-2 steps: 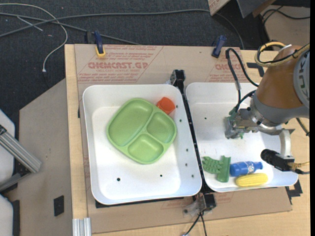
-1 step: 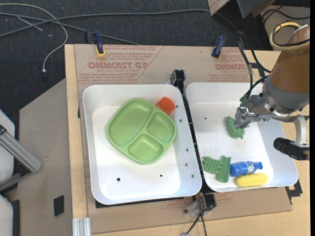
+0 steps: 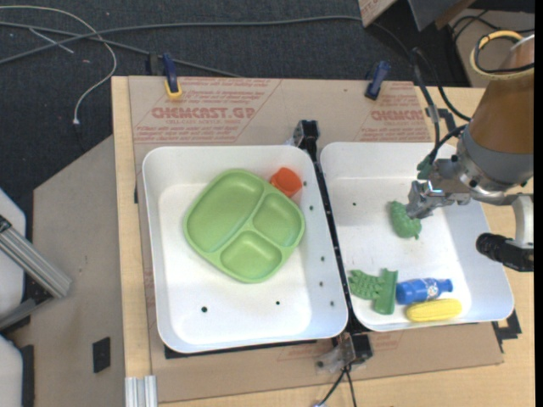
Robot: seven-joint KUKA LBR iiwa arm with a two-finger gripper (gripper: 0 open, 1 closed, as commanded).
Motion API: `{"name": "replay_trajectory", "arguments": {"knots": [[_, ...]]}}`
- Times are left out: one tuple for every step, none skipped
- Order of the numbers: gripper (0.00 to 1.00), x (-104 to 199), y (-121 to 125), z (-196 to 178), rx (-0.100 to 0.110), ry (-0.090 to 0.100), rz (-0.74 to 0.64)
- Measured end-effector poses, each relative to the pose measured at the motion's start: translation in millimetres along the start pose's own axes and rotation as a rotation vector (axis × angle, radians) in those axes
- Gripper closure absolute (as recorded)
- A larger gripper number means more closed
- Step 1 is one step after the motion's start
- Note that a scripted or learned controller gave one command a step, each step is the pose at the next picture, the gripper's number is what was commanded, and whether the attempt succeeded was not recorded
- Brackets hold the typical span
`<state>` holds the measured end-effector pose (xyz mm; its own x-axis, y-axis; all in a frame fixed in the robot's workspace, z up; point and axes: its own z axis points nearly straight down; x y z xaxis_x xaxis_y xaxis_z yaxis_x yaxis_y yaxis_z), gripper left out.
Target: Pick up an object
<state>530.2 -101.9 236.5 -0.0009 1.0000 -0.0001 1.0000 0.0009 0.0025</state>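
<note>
While I watch the feed from above, the scene reads as follows.

Arm: the grey arm (image 3: 501, 134) with its orange band enters from the right edge of the frame and reaches over the right bin.
Gripper: the gripper (image 3: 420, 203) sits low at the upper middle of the right bin (image 3: 365, 164), directly at the top of the small green object. I cannot tell how far it is spread, nor whether it has hold of anything.
Small green object: this green object (image 3: 404, 220) lies on the bin floor in the centre of the right bin, just below and left of the gripper, touching or nearly touching it.
Lower right bin: a green toothed piece (image 3: 374, 287), a blue bottle (image 3: 422, 290) and a yellow object (image 3: 434, 310) lie close together near the bottom edge.
Left bin: the left bin (image 3: 170, 312) holds a green divided plate (image 3: 244, 225) at its centre, with an orange object (image 3: 287, 180) at the plate's upper right rim.
Bench: brown printed cardboard (image 3: 212, 108) lies under both bins.
</note>
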Motion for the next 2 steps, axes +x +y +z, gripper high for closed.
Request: {"name": "replay_trajectory", "arguments": {"knots": [[1.00, 55.9, -7.4, -8.5, 0.004, 0.004, -0.006], [1.00, 114.8, -21.2, -8.5, 0.006, 0.004, -0.006]]}}
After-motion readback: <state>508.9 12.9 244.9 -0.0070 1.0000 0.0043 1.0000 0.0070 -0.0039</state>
